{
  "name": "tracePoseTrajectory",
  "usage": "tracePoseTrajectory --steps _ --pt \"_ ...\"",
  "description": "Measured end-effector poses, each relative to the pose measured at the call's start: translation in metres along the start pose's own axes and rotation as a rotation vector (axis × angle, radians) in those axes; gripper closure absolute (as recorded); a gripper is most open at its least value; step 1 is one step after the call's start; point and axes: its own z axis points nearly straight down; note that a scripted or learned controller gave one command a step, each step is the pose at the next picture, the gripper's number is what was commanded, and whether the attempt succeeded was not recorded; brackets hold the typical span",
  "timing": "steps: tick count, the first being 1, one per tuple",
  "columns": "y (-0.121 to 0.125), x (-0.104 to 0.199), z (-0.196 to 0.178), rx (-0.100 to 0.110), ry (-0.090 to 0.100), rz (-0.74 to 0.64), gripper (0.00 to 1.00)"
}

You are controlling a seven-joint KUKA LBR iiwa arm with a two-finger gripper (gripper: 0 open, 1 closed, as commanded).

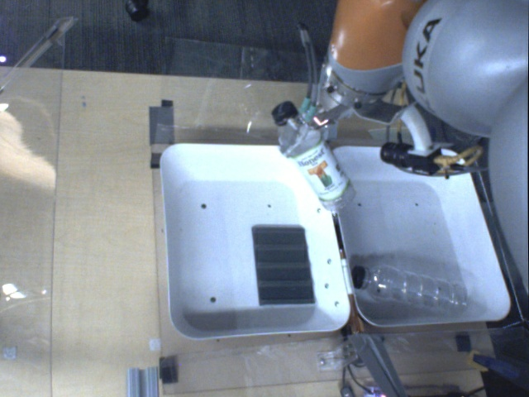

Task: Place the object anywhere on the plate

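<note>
Reaching in from the right, the gripper (316, 116) hangs above the far end of the seam between the two bins, and we see it clamped near the neck of a small clear bottle (318, 165). That bottle has a dark cap and a white label with orange and green print; it hangs tilted in the air, cap toward the upper left and base toward the lower right, its lower end over the wall the two bins share. Above the gripper we note the orange band (376, 19) of the arm and, to its right, the large grey housing (467, 52). Below and left lies the left bin (194, 184), where we find the plate (283, 265), a dark ribbed rectangle flat on the floor toward the near right part, well apart from the bottle. In the right bin (430, 201) a second, clear plastic bottle (409, 285) lies on its side along the near wall, its dark cap pointing left. Both bins sit on a pale wooden bench (91, 246).
</note>
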Motion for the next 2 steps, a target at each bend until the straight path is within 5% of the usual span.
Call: tracePoseTrajectory --steps 1,2 --pt "-0.023 0.029 0.097 0.004 0.004 -0.270 1.00" --pt "-0.035 -0.064 0.092 -0.005 -0.005 -0.369 1.00"
